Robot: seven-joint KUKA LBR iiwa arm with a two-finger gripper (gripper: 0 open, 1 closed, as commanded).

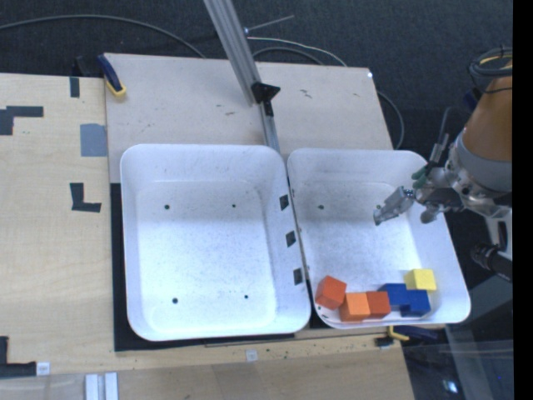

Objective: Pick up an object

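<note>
Several small blocks lie along the near edge of the right bin [350, 182]: an orange-red cube [331, 292], an orange block [358, 305] with a red-orange one [377, 303] beside it, a blue block [406, 299] and a yellow cube [421, 280] resting on the blue one. My gripper [405, 205] hangs over the right side of this bin, well above and behind the blocks. Its fingers [388, 211] stand apart with nothing between them.
The left bin [200, 240] sits beside the right one, with small black clips [290, 238] on the shared rim. A metal pole [237, 44] slants in from the top. A blue and yellow tool [111, 77] lies at the bench's far left.
</note>
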